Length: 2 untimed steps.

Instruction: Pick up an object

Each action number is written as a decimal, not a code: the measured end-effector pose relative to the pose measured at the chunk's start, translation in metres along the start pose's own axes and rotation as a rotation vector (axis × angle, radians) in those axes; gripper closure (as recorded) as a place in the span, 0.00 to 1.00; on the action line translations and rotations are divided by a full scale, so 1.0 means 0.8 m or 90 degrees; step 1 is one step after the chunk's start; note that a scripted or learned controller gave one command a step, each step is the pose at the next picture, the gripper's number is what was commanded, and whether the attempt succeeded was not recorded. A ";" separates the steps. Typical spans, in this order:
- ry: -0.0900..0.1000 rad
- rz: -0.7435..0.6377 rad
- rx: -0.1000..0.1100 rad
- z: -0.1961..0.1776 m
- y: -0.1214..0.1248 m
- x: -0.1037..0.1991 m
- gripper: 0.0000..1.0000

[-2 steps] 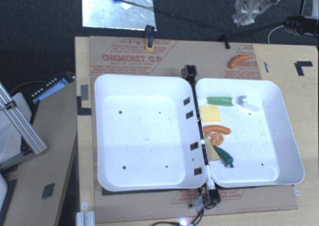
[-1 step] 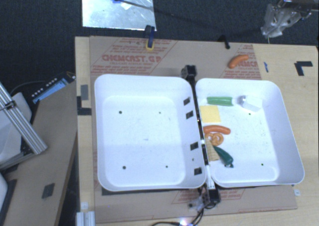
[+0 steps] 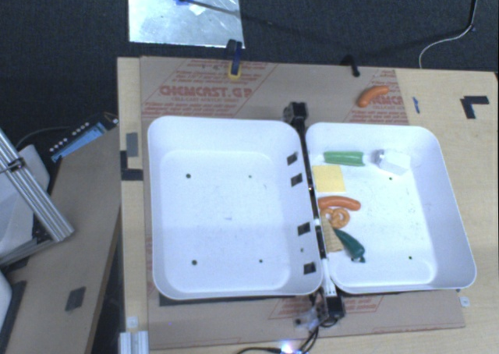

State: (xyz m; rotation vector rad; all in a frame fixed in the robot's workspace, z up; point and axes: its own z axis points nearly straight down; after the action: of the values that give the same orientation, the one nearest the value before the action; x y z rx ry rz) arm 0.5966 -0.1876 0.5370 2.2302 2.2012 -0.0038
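The right bin point(image 3: 437, 212) holds several small objects along its left side. A green cylinder point(image 3: 344, 158) lies near the back, with a white block point(image 3: 392, 161) to its right. A yellow square point(image 3: 328, 180) sits below them. An orange sausage point(image 3: 341, 203) lies in front of the square, a pretzel-like piece point(image 3: 338, 218) under it, and a dark green pepper-shaped item point(image 3: 351, 245) nearest the front. A tan cracker point(image 3: 333, 241) lies beside the pepper.
The left bin point(image 3: 226, 204) sits beside the right one, joined by a black clipped divider point(image 3: 308, 204). Another orange sausage point(image 3: 373, 96) lies on the cardboard behind the right bin. A shiny foil sheet point(image 3: 185, 1) lies on the floor at the back.
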 end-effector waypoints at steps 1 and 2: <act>0.006 -0.008 0.008 0.144 0.025 -0.023 1.00; 0.005 -0.017 -0.006 0.022 -0.013 0.094 1.00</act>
State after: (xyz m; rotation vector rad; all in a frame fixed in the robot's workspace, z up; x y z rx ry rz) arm 0.5871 -0.1126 0.5188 2.2002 2.2292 0.0164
